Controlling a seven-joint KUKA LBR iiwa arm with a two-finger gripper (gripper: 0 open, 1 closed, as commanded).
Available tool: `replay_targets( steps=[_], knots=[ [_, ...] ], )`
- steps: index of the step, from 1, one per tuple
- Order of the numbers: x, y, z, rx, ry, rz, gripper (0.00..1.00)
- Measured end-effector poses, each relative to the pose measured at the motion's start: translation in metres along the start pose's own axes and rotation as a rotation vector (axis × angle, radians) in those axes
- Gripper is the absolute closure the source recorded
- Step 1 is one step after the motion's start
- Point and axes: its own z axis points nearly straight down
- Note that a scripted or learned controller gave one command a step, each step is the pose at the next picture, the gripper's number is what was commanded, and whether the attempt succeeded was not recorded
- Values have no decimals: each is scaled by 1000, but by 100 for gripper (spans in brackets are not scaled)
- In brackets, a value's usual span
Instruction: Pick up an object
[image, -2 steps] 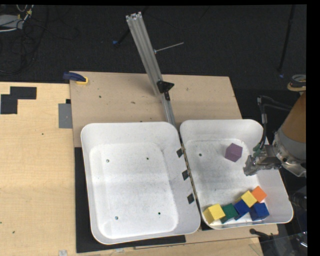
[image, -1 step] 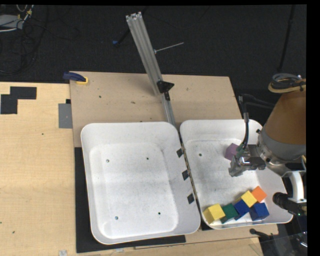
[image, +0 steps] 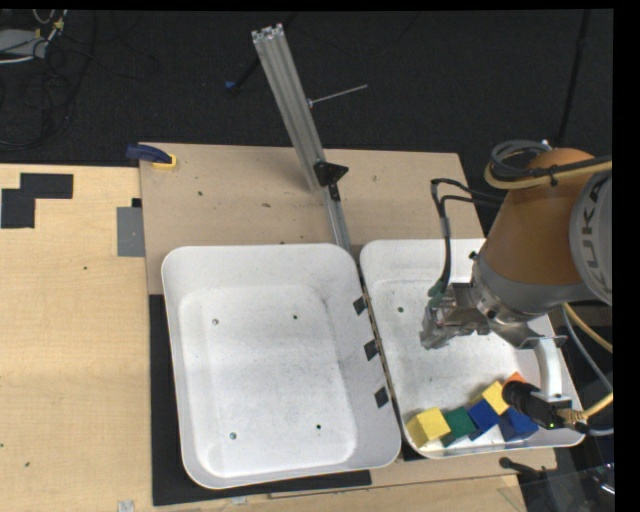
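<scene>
Nearest me, a huddle of blocks sits in the near corner of the right bin (image: 400, 268), closer to me than the hand and off to its right in my view. A yellow block (image: 432, 425), a green block (image: 460, 422) and a blue block (image: 487, 413) touch one another, with an orange piece (image: 513, 380) just behind them. My hand (image: 435, 330) hangs over the bin's bare middle, apart from the blocks; I cannot tell whether it is spread or pressed together. Left of the hand lies the left bin (image: 176, 266). Beyond the hand, a metal rail (image: 303, 118) slants up from the bench (image: 250, 190).
</scene>
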Motion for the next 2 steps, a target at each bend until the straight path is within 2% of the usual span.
replay_targets(
  steps=[1,2],
  knots=[
    [53,5,-6,2,0,1,100],
    [105,-4,9,4,-1,2,100]
  ],
)
